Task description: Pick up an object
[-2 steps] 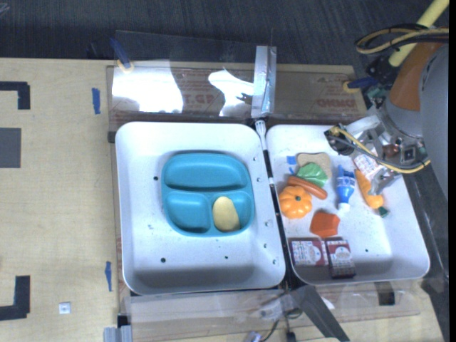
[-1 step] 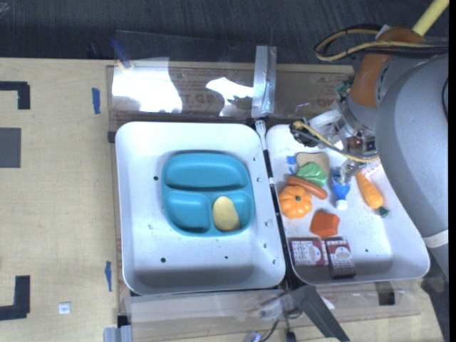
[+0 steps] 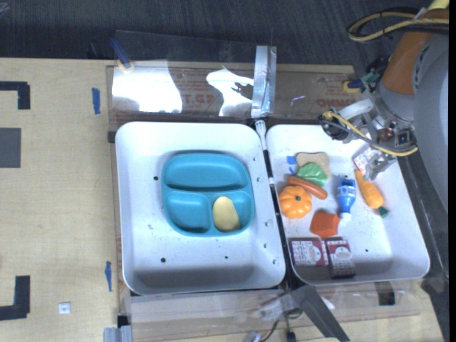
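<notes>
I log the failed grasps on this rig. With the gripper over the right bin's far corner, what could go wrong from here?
The gripper sits by the carrot, which lies near the right bin wall; a finger could hit that wall. The blue tube lies next to the carrot and might get nudged. Loose yellow cables above could snag.
</notes>
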### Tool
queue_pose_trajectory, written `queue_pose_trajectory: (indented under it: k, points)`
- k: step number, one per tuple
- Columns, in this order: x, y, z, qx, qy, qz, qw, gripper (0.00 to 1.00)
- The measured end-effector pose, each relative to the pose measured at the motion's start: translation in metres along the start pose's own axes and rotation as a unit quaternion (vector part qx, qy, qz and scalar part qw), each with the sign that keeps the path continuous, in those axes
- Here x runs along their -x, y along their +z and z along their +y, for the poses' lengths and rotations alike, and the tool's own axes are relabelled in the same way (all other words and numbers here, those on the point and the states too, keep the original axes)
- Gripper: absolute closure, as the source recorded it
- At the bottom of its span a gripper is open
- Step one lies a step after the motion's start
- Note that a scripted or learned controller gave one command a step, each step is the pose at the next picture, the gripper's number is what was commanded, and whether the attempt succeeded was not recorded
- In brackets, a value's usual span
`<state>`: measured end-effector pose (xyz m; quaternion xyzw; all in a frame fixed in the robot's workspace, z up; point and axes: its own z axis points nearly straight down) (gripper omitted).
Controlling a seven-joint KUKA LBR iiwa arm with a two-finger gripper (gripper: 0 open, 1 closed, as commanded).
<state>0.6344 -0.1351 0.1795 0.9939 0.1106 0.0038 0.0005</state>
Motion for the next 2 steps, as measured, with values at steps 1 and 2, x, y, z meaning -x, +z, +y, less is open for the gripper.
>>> queue_pose_trajectory:
  k: [1,2]
  points:
    - [0.031,-0.060,-0.020,-0.002,-0.106,-0.003,0.9943,0.00]
    - [-0.010,0.084,0.003,0.000,-0.046,-0.001,0.9990,0.00]
